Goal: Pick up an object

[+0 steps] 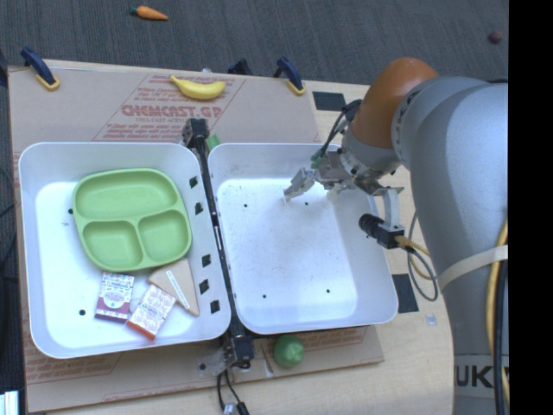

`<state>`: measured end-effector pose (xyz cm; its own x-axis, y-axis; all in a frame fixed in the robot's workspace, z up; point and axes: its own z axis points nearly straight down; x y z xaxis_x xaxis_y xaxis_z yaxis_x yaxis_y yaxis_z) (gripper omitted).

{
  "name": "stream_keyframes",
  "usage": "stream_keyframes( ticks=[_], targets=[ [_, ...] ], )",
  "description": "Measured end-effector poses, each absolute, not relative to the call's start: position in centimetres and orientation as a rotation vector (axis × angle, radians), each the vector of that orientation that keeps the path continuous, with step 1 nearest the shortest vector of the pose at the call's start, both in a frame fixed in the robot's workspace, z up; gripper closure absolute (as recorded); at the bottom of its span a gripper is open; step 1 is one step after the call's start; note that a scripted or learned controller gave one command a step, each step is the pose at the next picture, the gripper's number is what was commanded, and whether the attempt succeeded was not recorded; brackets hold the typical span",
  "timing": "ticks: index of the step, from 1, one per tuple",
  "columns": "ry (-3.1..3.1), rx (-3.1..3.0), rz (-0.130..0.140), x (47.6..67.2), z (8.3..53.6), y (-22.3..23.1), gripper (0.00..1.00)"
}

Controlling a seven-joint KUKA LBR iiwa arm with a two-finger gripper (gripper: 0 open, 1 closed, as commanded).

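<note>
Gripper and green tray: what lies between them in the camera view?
Between the gripper and the green tray, the camera view shows bare floor of the right bin, then the black divider.

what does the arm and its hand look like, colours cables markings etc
The arm is thick, rounded and light grey, with an orange band above the wrist. A pale strap and yellow cable run down its lower part, near dark "UK" lettering. The hand is small, grey metal, with thin dark cables looping around the wrist and a black fitting beside it.
</note>
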<state>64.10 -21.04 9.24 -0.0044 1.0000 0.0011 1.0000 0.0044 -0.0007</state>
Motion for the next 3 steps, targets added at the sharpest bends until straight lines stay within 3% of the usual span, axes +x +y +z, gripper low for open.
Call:
stream_keyframes(
  ticks=[1, 2, 3],
  targets=[
    [-2.229, -2.212, 0.000, 64.1, 10.3, -21.0, 1.00],
    [-2.229, -2.211, 0.000, 64.1, 10.3, -21.0, 0.00],
    [-2.226, -2.215, -0.001, 65.7, 12.9, -21.1, 0.00]
  ],
)
